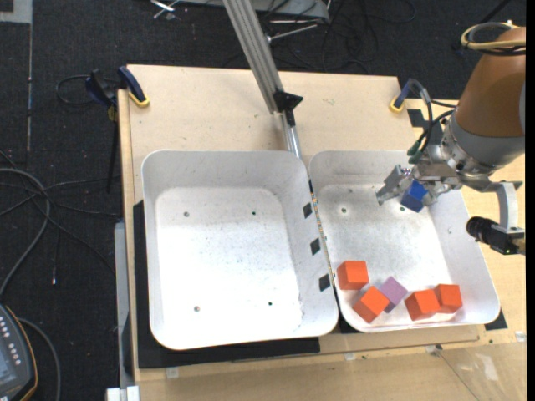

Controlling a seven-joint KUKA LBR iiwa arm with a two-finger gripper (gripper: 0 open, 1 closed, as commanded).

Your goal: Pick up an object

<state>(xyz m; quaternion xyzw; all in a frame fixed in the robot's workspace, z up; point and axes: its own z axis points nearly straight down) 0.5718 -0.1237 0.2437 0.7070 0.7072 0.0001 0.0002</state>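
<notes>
We judge the lift is under way: our gripper (407, 192) pinches a blue block (414, 195) (far right bin (468, 249)), so next we raise steadily.

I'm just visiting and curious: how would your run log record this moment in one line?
gripper: shut on blue block | above right bin | four orange blocks, one purple block near front

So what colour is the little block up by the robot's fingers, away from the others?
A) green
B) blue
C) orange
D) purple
B: the block at the gripper in the right bin is blue; the orange blocks and the purple one lie along the bin's near edge.
</notes>
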